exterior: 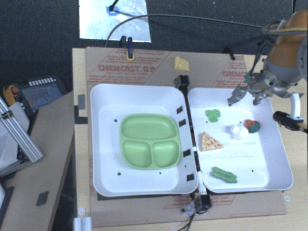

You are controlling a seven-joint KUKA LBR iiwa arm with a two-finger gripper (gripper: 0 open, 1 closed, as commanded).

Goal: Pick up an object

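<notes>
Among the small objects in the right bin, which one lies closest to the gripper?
The small round green piece is closest to the gripper. The white piece, red piece, triangular slice and long green item lie lower.

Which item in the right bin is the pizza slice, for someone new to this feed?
Find the right bin, beside the bin holding the green divided plate. The pizza slice lies near its left wall, mid-length. It is the sole tan triangle, below the green broccoli piece.

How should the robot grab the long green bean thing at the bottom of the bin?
Probably best from straight above, fingers closing across the middle of the green bean pod. It lies flat, long and thin, slanting, with bare floor of the right bin on both sides, so its narrow width suits the gripper.
</notes>
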